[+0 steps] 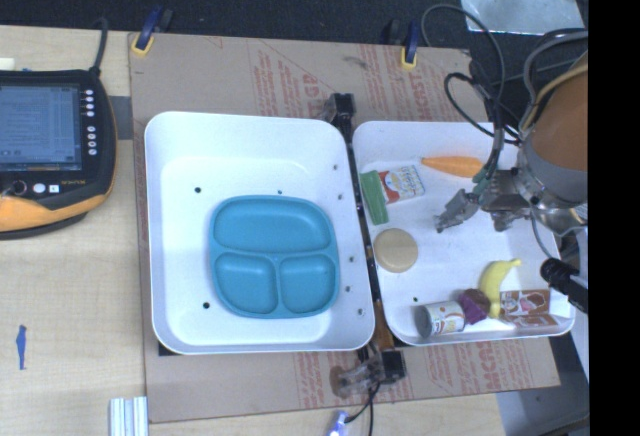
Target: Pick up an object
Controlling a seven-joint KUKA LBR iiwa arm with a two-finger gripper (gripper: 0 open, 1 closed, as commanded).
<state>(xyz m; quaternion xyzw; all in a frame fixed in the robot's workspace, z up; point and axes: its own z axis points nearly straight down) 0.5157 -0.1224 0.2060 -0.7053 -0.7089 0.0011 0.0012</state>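
Objects for picking lie in the right bin [400, 136]: an orange carrot [452, 165] near its far edge, a green-and-white packet [391, 189] by its left wall, a tan round disc [395, 250] just below that, a yellow banana [498, 275] toward the near right corner, and along the near edge a small can [440, 317], a purple piece [474, 304] and a flat carton [526, 304]. Over the bare middle of this bin hangs the gripper [456, 212], its two dark fingers spread apart with nothing between them, just below the carrot and well clear of the disc. The grey arm [555, 149] with its orange band enters from the right. In the left bin [170, 224] a blue divided tray [273, 255] sits centrally. Beyond the bins, at the bench's left edge, rests a control pendant [45, 149].
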